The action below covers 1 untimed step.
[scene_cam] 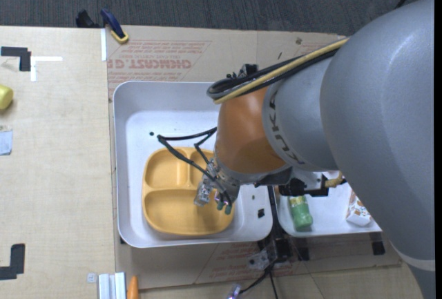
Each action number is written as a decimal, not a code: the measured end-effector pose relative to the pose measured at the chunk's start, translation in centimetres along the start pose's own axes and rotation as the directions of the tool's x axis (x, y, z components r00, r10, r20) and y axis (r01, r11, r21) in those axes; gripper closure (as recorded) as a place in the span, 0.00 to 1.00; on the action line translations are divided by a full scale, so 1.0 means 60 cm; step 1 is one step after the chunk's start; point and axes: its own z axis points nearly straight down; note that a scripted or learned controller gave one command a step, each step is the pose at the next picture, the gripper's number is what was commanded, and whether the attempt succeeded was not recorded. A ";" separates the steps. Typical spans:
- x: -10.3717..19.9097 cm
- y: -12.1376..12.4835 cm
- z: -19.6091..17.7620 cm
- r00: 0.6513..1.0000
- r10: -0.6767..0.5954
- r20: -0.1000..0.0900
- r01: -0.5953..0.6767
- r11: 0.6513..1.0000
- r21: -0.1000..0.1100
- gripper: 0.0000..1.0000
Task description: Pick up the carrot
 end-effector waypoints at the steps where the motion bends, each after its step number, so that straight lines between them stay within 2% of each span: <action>1: -0.003 0.000 -0.016 1.000 -0.001 0.000 0.001 1.000 -0.001 1.00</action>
